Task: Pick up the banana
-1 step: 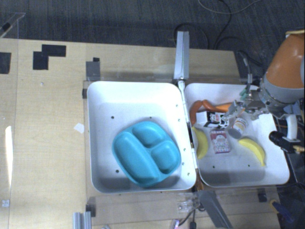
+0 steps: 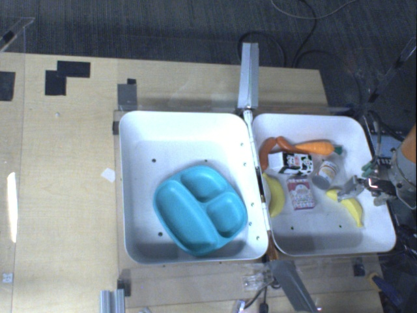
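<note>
A yellow banana (image 2: 352,209) lies in the right bin (image 2: 326,240), close to its right wall, its length running from upper left to lower right. My gripper (image 2: 359,188) reaches in from the right and hovers over the banana's upper end, just above or touching it; I cannot tell which. A second yellow, banana-like piece (image 2: 275,197) lies along the same bin's left wall.
An orange carrot (image 2: 314,147), a black-and-white carton (image 2: 293,163), a small grey can (image 2: 326,171) and a red packet (image 2: 301,193) crowd the right bin's middle and back. A blue divided plate (image 2: 201,208) sits in the left bin (image 2: 140,194).
</note>
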`<action>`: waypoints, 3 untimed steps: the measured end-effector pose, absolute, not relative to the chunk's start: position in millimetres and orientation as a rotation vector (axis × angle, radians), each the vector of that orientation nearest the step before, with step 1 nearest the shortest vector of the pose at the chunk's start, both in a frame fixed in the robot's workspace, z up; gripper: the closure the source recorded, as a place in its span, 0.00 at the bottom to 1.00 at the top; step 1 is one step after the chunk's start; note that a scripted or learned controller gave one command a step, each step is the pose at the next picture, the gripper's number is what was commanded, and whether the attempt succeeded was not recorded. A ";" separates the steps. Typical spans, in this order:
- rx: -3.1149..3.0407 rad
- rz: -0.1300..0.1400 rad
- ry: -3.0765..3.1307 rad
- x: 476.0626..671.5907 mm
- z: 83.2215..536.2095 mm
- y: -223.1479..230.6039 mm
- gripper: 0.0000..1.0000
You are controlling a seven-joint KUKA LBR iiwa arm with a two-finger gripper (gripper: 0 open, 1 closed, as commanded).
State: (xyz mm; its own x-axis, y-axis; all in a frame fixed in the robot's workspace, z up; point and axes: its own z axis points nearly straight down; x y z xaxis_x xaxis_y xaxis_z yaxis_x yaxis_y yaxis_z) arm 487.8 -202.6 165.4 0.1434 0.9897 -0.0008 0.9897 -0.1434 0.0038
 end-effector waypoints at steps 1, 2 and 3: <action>2.481 0.005 1.922 506.7 153.0 -198.4 0.00; 2.481 0.005 1.921 506.6 153.0 -198.5 0.00; 2.420 0.005 1.998 490.9 94.7 -198.5 0.00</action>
State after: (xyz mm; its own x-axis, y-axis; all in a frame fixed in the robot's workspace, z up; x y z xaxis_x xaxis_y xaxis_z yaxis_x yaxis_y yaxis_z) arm 490.9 -198.5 94.7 0.1890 0.9820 0.0003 0.9820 -0.1890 0.0047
